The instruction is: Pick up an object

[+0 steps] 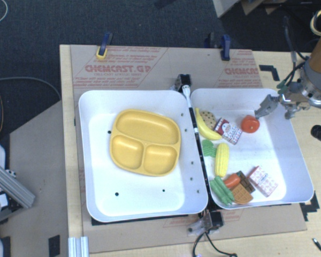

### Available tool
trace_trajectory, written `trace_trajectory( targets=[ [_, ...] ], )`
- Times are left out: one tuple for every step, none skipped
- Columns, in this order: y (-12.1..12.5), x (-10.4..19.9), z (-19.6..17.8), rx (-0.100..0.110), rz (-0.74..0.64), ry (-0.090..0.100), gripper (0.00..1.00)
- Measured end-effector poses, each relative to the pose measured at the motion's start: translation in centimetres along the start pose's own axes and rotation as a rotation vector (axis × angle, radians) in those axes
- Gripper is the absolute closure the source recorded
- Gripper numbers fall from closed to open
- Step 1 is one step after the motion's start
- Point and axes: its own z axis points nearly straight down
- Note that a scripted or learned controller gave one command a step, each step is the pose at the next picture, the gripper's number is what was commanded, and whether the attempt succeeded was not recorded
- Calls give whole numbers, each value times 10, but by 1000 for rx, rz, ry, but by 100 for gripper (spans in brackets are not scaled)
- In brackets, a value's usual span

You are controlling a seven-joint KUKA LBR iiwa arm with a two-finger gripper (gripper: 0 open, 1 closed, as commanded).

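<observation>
My gripper (pixel 278 108) hovers over the far right part of the right bin (pixel 294 143), its two fingers spread apart with nothing between them. A red tomato (pixel 250 124) lies just below and left of the left finger (pixel 267 106), apart from it. Further left in the same bin lie a yellow banana (pixel 205 127), a red-and-white packet (pixel 228 131), a corn cob (pixel 222 159) and a green piece (pixel 208 148). Near the front edge are a pink checkered box (pixel 263 181), an orange and brown toy (pixel 238 188) and a green vegetable (pixel 221 190).
The left bin (pixel 96 186) holds a yellow divided plate (pixel 145 142). A black divider strip (pixel 195 138) runs between the bins. Clamps (pixel 102 46) (pixel 224 46) sit at the board's far edge. The right bin's floor near its right wall is bare.
</observation>
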Motion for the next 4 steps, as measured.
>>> trace_trajectory(
  targets=[
    [3, 8, 61, 0, -1, 0, 0],
    [4, 8, 111, -8, 1, -1, 0],
    [6, 8, 96, -16, 0, -4, 100],
    [1, 15, 39, -15, -1, -5, 100]
  ],
)
